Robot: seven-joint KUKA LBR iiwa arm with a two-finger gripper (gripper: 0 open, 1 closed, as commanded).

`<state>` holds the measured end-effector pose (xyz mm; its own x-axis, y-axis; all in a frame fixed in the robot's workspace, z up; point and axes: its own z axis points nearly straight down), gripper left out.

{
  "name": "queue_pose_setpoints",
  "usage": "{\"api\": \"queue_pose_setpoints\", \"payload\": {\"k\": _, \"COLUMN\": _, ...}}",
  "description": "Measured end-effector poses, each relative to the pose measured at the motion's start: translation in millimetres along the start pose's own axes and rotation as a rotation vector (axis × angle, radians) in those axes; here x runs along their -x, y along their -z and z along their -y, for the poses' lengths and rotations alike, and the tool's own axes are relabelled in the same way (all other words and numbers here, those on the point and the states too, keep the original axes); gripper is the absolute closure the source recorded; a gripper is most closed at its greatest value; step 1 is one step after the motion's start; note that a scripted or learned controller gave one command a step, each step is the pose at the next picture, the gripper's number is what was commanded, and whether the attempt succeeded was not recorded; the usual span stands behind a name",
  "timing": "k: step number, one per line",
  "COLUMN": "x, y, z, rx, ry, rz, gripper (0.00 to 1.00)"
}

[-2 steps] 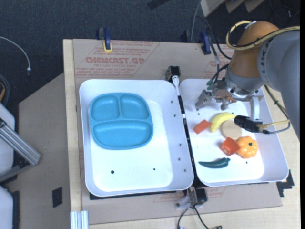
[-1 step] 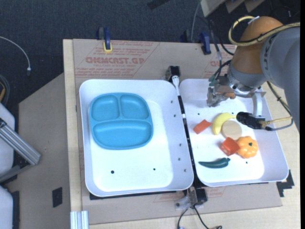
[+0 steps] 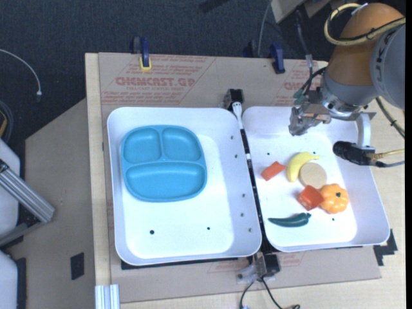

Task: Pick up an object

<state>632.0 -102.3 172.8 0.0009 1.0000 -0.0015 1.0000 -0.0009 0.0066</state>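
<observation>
The pincer (image 3: 300,127) hangs above the far end of the right bin (image 3: 367,234) on the counter (image 3: 193,76); whether it is wide or narrow cannot be told from this slant. Candidate objects cluster nearer: banana (image 3: 297,166), orange block (image 3: 273,170), pale disc (image 3: 313,174), red piece (image 3: 310,197), orange pumpkin-like item (image 3: 335,198), green pepper (image 3: 290,220). The isolated block probably offers the cleanest descent; the touching items crowd each other. A blue divided plate (image 3: 164,163) occupies the left bin (image 3: 129,237).

blue tray (image 3: 164,163) | yellow banana (image 3: 298,165) | green pepper (image 3: 290,220) | white bins (image 3: 187,240)
</observation>
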Motion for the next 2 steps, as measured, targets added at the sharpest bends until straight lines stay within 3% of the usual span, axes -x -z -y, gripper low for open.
{"api": "queue_pose_setpoints", "payload": {"k": 2, "x": 4, "y": 89, "z": 2, "rx": 0.001, "ry": 0.002, "rz": 0.001, "gripper": 1.0}}
